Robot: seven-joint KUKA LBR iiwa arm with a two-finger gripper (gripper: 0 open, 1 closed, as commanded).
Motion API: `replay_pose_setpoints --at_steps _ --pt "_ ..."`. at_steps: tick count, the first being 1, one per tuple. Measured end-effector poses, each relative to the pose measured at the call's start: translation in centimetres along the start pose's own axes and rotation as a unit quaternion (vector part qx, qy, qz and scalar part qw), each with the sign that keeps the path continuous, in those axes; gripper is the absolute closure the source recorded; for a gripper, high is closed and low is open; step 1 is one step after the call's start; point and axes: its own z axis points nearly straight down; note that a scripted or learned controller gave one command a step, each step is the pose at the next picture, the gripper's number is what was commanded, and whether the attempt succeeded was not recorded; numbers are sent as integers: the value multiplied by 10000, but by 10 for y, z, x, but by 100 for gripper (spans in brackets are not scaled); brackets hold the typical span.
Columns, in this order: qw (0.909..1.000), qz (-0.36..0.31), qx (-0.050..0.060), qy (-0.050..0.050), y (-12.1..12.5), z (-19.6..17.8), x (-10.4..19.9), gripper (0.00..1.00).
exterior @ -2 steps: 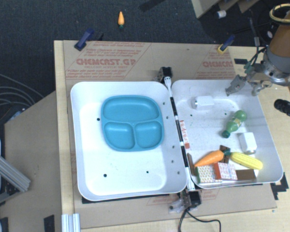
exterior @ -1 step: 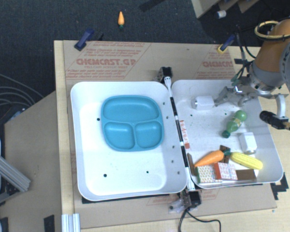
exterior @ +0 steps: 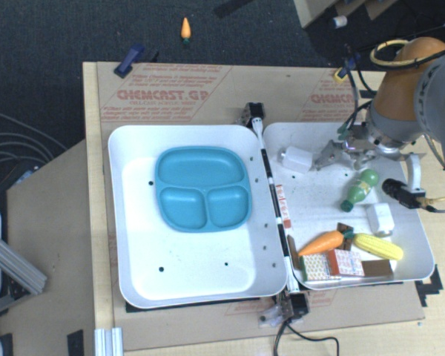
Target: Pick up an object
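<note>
Under bins, cardboard sheet [exterior: 208,87] printed "CHEMCAST GP" in red.

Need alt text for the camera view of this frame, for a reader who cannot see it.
A grey arm with an orange band reaches from the right over the right bin, its gripper near a small white block. That bin also holds a green bottle, carrot and banana; the left bin holds a blue divided tray.

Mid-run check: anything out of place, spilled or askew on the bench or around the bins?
Two things lie outside the bins: a small orange piece on the dark floor beyond the bench, and a blue clip-like item at the board's far-left corner. In the right bin, the carrot, corn and green bottle look undisturbed.
</note>
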Motion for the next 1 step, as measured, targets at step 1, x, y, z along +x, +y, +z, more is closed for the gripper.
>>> replay_pose_setpoints --at_steps 1 --pt "10000 2 -22 -12 22 0 -19 0"
